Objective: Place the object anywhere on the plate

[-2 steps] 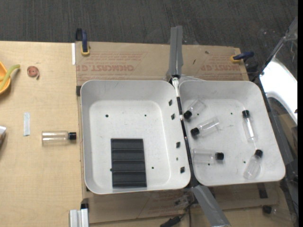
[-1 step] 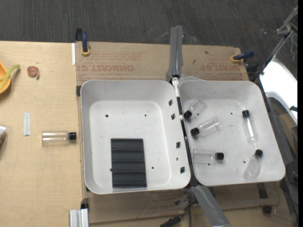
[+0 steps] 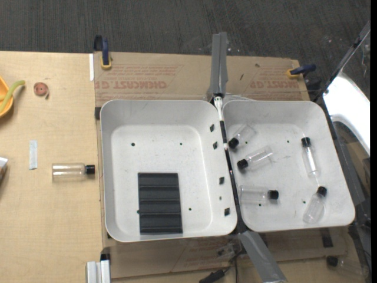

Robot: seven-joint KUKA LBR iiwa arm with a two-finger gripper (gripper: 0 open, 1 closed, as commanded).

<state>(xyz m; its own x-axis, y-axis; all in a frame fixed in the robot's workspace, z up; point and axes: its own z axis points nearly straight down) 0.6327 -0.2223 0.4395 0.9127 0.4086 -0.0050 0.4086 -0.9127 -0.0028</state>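
Observation:
A black ribbed plate lies flat in the left bin, near its front edge. Several clear vials with black caps lie scattered in the right bin. One vial lies near the divider at the back, and another vial lies just in front of it. A third vial lies toward the front. Two more lie on the right side, one vial lengthwise and one vial near the front right corner.
A further clear vial lies on the wooden bench left of the bins. Cardboard underlies the bins, held by clamps at the back. A pale curved robot part shows past the right bin.

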